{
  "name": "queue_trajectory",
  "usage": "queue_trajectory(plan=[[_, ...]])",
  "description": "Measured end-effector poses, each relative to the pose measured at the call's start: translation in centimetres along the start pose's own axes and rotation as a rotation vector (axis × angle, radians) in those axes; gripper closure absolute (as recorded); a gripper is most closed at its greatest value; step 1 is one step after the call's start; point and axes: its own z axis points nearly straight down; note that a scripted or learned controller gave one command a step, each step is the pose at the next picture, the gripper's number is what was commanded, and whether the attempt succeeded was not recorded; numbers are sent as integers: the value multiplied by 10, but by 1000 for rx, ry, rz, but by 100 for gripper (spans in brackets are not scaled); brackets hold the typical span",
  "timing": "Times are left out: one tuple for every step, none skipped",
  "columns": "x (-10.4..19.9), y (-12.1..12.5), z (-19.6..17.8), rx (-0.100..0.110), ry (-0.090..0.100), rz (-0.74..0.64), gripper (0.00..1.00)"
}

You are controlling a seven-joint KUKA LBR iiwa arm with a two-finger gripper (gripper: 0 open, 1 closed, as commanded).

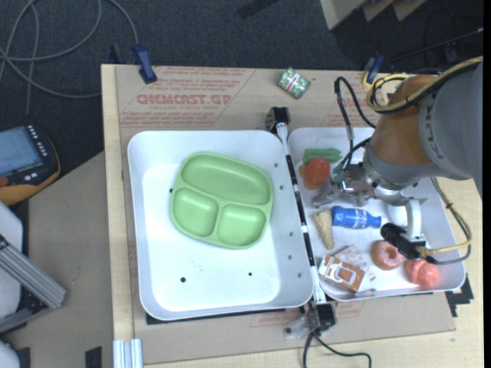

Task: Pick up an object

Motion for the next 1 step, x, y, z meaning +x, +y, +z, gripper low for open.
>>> queue_trajectory(plan=[[-3, -25, 0, 4, 1, 1, 0]])
